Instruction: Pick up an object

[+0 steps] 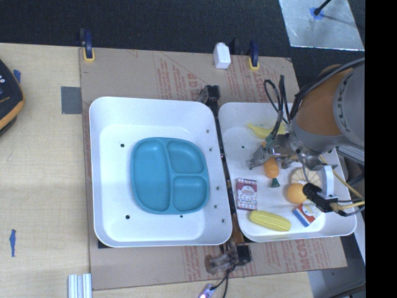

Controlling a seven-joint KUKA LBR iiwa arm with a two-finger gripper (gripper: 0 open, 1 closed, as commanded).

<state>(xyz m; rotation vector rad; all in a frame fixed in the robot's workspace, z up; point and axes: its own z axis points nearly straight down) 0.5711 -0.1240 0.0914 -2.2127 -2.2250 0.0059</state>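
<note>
Spreading under everything is a pale wooden bench (37, 185) with a brown cardboard sheet (155, 73) laid on it and held by blue-and-yellow clamps (87, 45) at its far edge. The landmark here is the blue divided plate (169, 174), which lies flat in the middle of the left white bin (108, 228). Nearest the camera, to the right of the plate and lower in view, a yellow corn cob (270, 220) lies in the right white bin (248, 113). Just right of the plate, across the seam between the bins, lies a small red-and-white carton (246, 194). Farther right sit an orange ball (295, 193) and a red, white and blue packet (306, 214). A small orange piece (271, 167) lies right of the plate at about its height, and a yellow item (260, 130) lies beyond that, toward the bin's far side.

The grey arm (350, 107) with its orange band (319, 107) comes in well to the right of the plate, bent down over the right bin. Its gripper (268, 156) hangs right above the small orange piece; whether it grips anything cannot be told from here.

Beyond the plate, past the cardboard, is dark floor (155, 11) with a light grey patch (319, 14).
</note>
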